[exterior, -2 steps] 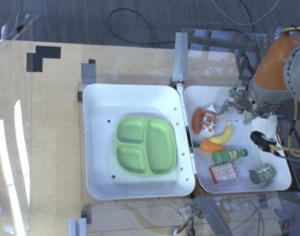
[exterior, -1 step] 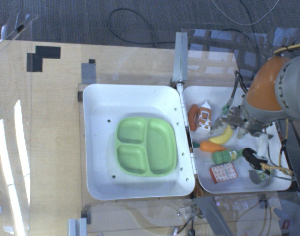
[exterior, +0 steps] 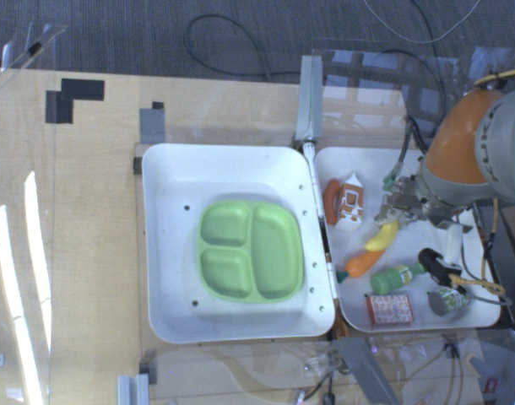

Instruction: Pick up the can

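A small grey can (exterior: 447,300) lies on its side near the front right corner of the right bin (exterior: 409,160). My gripper (exterior: 399,206) hangs over the middle of that bin, just above the upper end of a yellow banana (exterior: 381,237). The can sits well in front of the gripper and to its right, apart from it. Nothing shows between the gripper and the can except bare bin floor and part of the arm.
The right bin also holds a white carton (exterior: 350,202), a reddish sausage (exterior: 331,202), an orange carrot (exterior: 361,264), a green bottle (exterior: 398,278) and a red box (exterior: 390,310). In the left bin (exterior: 169,226) rests a green divided plate (exterior: 250,250).
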Available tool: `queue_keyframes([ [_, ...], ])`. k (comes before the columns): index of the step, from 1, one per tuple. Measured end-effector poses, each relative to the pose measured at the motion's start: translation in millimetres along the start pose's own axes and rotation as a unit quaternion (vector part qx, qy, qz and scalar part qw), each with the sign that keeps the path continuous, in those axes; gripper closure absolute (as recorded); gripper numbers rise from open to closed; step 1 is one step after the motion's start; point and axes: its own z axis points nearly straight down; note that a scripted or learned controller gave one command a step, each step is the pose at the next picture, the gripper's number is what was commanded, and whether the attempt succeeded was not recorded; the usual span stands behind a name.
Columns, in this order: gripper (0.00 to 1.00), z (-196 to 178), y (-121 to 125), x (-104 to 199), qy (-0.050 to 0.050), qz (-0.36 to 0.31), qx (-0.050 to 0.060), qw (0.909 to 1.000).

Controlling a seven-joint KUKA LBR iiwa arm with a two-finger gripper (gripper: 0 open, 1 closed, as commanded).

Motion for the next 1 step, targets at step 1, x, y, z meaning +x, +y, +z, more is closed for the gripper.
queue_keyframes([
  [1, 1.0, -96.0, -26.3, 37.4, -0.001, -0.052, 0.006, 0.9986],
])
